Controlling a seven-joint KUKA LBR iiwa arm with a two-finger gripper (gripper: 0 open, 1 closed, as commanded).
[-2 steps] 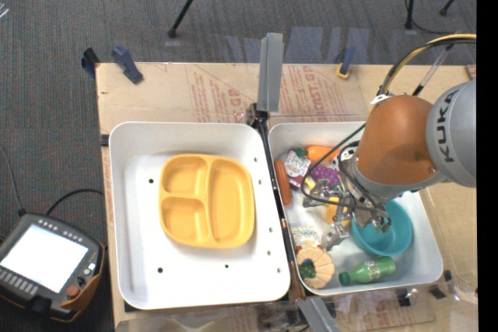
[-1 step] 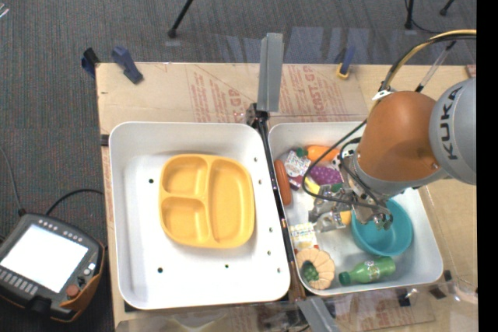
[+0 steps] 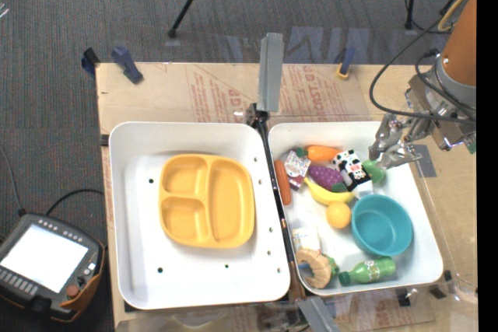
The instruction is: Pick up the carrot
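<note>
The carrot (image 3: 323, 153), a short orange piece, lies near the back of the right bin (image 3: 433, 245), between a small foil packet (image 3: 296, 164) and a cow-patterned carton (image 3: 350, 167). My gripper (image 3: 391, 151) hangs over the bin's back right part, to the right of the carrot with the carton in between. Its fingers (image 3: 382, 138) stand apart with nothing between them. A small green piece (image 3: 377, 171) sits just below the fingertips.
The right bin also holds a purple grape bunch (image 3: 327, 176), a banana (image 3: 327, 193), a yellow ball (image 3: 338, 215), a teal bowl (image 3: 381, 225), a green bottle (image 3: 369, 270), a bagel (image 3: 316, 267) and a slim red-orange stick (image 3: 282, 181). The left bin (image 3: 132, 245) holds a yellow divided plate (image 3: 207, 200).
</note>
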